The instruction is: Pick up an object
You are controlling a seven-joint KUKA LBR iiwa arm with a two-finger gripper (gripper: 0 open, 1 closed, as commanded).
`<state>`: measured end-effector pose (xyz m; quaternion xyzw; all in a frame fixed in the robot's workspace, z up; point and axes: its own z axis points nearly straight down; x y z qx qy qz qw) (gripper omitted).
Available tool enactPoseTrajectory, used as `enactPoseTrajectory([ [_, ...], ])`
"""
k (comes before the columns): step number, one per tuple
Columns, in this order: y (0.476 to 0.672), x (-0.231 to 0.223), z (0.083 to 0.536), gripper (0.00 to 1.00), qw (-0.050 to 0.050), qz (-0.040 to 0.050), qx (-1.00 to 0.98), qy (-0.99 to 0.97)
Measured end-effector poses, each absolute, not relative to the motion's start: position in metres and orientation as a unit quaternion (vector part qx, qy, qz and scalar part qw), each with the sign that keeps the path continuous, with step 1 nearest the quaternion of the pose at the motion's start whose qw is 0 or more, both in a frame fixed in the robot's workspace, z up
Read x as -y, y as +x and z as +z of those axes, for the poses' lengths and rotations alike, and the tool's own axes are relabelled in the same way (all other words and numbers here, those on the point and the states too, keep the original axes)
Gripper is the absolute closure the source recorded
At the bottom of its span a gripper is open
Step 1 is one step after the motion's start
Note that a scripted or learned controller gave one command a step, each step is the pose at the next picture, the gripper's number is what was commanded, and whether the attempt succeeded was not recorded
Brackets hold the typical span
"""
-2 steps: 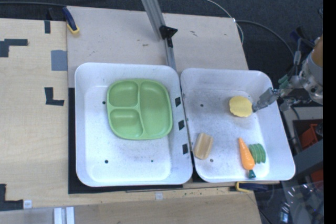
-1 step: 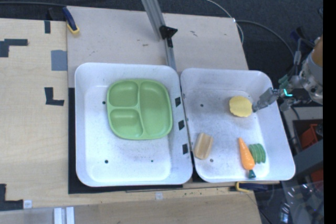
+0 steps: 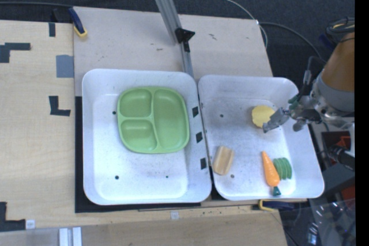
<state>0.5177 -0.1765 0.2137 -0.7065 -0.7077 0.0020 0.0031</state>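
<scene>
Toy carrot (image 3: 269,168) near right bin (image 3: 242,89) front edge; gripper (image 3: 282,118) beside yellow object (image 3: 262,115).

The pale wooden bench (image 3: 34,141) bears two shallow white bins touching side by side, the left bin (image 3: 98,181) toward nine o'clock, the right bin (image 3: 242,92) toward three, and a yellow-and-blue clamp (image 3: 78,23) toward eleven o'clock.

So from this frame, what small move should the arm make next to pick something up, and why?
Probably a short move left and down onto the yellow object. The pincer sits right at its right edge in the right bin, with nothing seen between its tips. The carrot and the tan block lie farther off, so the yellow object looks the nearest target.
</scene>
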Motion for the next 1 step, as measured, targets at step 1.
enactPoseTrajectory([
  [1, 0.5162, 0.1758, 0.1488, 0.00, 0.004, 0.0024, 0.707, -0.707],
])
